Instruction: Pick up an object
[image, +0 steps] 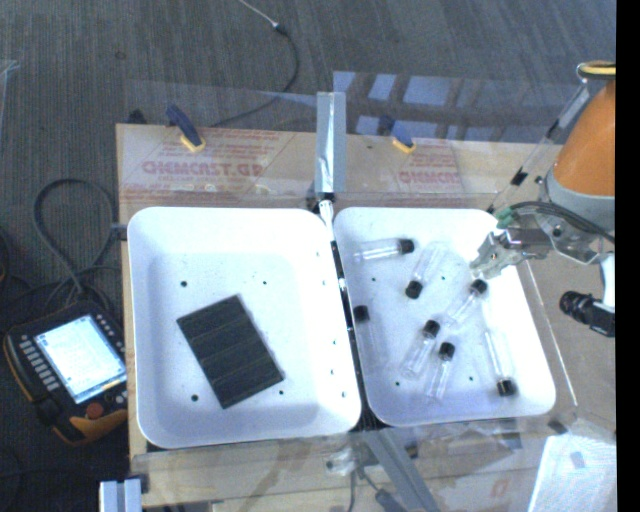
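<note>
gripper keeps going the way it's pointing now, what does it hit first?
Probably the clear vial with a black cap just below-left of the gripper in the right bin. Depth is hard to judge from this slanted view.

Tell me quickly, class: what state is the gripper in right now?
Gripper: over the right bin's upper right corner, above the clear vials; open or shut cannot be told.

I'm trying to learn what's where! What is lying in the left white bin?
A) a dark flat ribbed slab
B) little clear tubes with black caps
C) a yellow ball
A: the dark flat ribbed slab lies alone in the left bin, while the capped tubes are in the right bin.
</note>
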